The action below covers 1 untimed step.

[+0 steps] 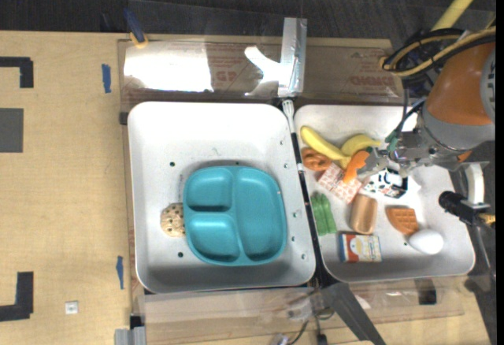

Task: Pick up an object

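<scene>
White plastic forms both shallow bins on the bench. The left bin [150, 131] holds a teal divided plate [234, 213] near its centre, with a round cookie [172, 219] touching the plate's left edge.

The right bin [453, 257] holds the loose objects. A yellow banana [320, 144] lies near the upper left corner, its long axis running from upper left to lower right. A second yellow piece [358, 143] sits just beside it to the right. An orange carrot [356, 165] lies below that, its long axis tilted from lower left to upper right, its upper end pointing toward the gripper. A green vegetable [323, 212] lies along the left wall, its long axis running roughly top to bottom. A brown cylinder [363, 213] stands near the centre, a small carton [360, 247] below it, an orange waffle piece [402, 219] to the right, and a white egg [428, 242] near the lower right.

The grey arm [461, 91] with its orange band enters from the right. The gripper [390, 158] sits low over the upper middle of the right bin, just beside the carrot's upper end and above a black-and-white object [389, 184]. Whether the gripper is spread or closed cannot be determined, nor whether it has hold of anything.
</scene>
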{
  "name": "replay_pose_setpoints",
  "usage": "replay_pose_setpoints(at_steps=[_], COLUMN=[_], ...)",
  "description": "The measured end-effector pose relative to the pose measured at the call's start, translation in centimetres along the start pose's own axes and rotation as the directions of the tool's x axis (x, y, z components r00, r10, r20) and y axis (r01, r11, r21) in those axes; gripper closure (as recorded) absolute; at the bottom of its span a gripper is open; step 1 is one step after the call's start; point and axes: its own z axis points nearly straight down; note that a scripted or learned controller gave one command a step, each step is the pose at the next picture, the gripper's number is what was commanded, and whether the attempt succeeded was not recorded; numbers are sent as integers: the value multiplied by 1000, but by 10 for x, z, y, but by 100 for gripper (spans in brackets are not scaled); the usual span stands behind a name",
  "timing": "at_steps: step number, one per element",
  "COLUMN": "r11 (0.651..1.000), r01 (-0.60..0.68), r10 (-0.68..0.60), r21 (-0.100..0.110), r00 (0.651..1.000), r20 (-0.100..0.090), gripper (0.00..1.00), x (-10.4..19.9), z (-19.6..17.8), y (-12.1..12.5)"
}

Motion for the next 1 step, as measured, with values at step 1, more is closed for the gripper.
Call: replay_pose_setpoints(at_steps=[1], r11=[998], r01=[56], r10=[-56], r21=[-5], r00=[998], r20=[3], gripper=[0], x=[7], z=[62], y=[83])
